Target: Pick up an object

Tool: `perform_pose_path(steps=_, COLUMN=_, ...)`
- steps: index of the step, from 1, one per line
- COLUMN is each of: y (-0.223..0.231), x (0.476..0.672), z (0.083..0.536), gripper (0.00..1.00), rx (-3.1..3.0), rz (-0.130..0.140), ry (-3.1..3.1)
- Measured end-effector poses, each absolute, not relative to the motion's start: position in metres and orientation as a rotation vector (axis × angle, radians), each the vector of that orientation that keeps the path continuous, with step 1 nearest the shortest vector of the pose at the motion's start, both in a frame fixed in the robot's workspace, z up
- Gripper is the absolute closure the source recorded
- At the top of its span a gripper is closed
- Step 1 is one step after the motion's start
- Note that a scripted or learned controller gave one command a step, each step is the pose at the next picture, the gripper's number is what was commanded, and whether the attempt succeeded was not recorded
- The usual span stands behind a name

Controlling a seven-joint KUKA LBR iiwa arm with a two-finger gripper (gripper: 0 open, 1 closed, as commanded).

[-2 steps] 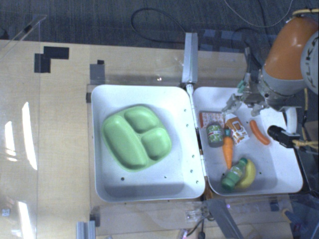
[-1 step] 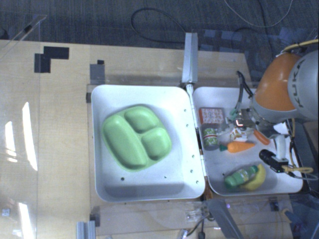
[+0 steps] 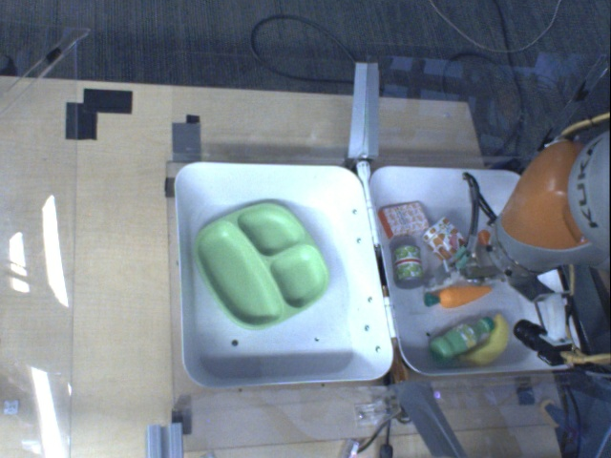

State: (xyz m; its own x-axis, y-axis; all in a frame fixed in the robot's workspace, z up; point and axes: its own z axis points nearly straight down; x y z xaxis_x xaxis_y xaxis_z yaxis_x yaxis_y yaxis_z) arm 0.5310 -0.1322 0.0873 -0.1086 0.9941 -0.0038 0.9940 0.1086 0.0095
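Claw just above the carrot in the right bin, its opening impossible to tell

the arm comes in from the right edge of the scene, at mid height. its orange band shows as a large rounded bulge, with the grey wrist section just below it and to its left. the wrist narrows down and leftward to the tool, which points toward the left and sits low over the right bin. a dark cable runs along the wrist's left side. the tool's tips are too small and cluttered to read.
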Motion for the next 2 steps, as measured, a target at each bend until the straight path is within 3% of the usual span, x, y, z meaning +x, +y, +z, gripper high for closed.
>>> perform_pose_path(steps=1, y=-0.151, x=0.49, z=0.087, gripper=0.0, rx=2.156, rz=0.009, ry=2.271)
perform_pose_path(steps=2, y=-0.193, x=0.548, z=0.087, gripper=0.0, rx=2.141, rz=0.007, ry=2.287)
